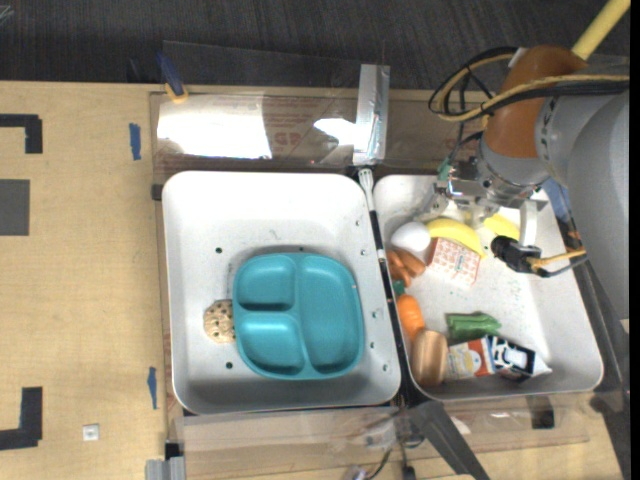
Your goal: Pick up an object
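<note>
Claw point(470, 200), grip unclear, hovers over one banana point(455, 234); one teal tray point(297, 314) sits left.

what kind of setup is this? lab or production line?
Likely a robot-grasping research bench: a grey arm reaching over two white bins, toy food such as a banana, and a teal divided tray.

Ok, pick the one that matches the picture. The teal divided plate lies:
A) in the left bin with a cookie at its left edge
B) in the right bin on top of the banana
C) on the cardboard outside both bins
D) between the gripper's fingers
A: the teal divided plate lies flat in the left bin, with the cookie at its left edge.
</note>
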Motion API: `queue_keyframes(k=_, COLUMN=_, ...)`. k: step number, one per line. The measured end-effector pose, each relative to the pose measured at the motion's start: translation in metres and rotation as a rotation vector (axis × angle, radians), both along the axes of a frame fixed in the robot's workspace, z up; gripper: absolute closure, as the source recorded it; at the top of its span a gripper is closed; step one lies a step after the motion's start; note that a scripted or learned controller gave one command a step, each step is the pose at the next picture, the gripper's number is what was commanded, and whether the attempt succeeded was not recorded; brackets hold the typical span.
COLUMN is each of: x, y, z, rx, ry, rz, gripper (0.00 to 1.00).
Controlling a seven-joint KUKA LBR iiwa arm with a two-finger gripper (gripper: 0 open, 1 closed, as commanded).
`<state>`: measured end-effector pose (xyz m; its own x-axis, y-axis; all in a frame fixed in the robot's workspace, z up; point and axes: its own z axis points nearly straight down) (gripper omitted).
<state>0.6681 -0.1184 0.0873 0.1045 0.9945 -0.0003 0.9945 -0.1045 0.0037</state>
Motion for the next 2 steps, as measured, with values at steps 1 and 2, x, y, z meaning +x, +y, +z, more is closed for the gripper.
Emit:
queue_keyframes(k=1, x=-0.021, y=-0.031, z=-0.002, rx=0.001, ry=0.005, rz=0.088, gripper=0.0)
queue_keyframes(k=2, x=-0.047, y=-0.057, z=0.001, rx=0.009, ry=-0.001, rz=0.241, gripper=0.0)
